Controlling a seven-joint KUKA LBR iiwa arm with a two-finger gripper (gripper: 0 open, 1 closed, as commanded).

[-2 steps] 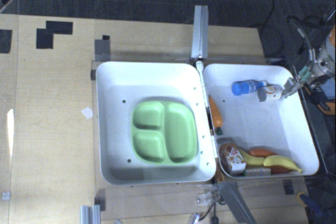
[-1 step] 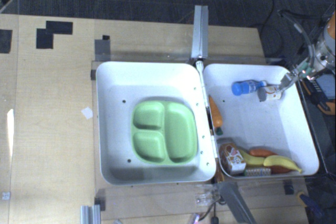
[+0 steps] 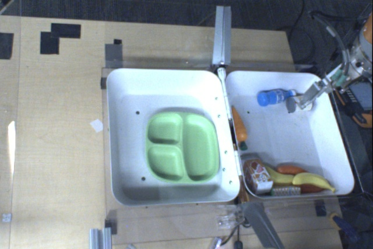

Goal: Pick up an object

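While the arm point(image 3: 344, 70) reaches in from the right, its pincer point(image 3: 293, 103) sits low in the far part of the right bin point(image 3: 315, 143), tips beside a blue bottle point(image 3: 274, 97) lying on its side. Touching or just apart: cannot tell. Whether the pincer is open or closed also cannot be told; too small and blurred.

Same bin, left wall: an orange carrot-like piece point(image 3: 239, 125) lying along it. Near edge: a brown-and-white packet point(image 3: 259, 175), a yellow banana point(image 3: 313, 182), a red-orange piece point(image 3: 289, 169) just beyond it, all crowded together.

Left bin point(image 3: 128, 96): a green divided tray point(image 3: 182, 146), three compartments, lying flat mid-bin.

Both bins sit side by side on a pale wooden tabletop point(image 3: 52, 143).
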